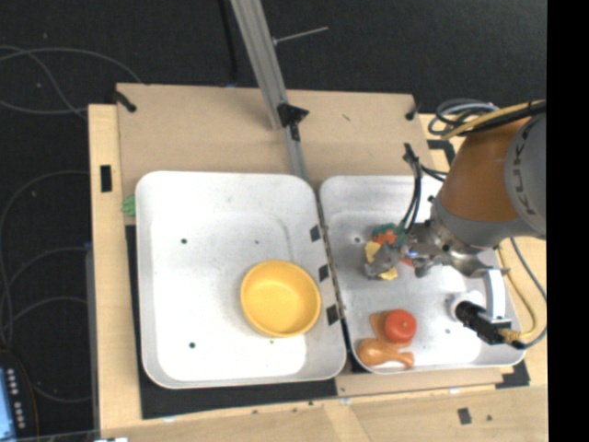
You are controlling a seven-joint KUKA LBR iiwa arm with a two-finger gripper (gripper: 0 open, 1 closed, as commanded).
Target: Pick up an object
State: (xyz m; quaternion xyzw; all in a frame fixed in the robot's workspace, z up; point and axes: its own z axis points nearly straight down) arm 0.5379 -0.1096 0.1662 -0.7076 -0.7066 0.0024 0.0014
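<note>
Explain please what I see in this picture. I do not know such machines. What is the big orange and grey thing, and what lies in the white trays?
You look down from one fixed camera above a bench. The orange and grey thing is a robot arm reaching in from the right. Its pincer sits low over small colourful items in the right bin; whether it holds one is unclear. Nearer the front lie a red piece and an orange piece. The left bin holds a yellow bowl.
</note>
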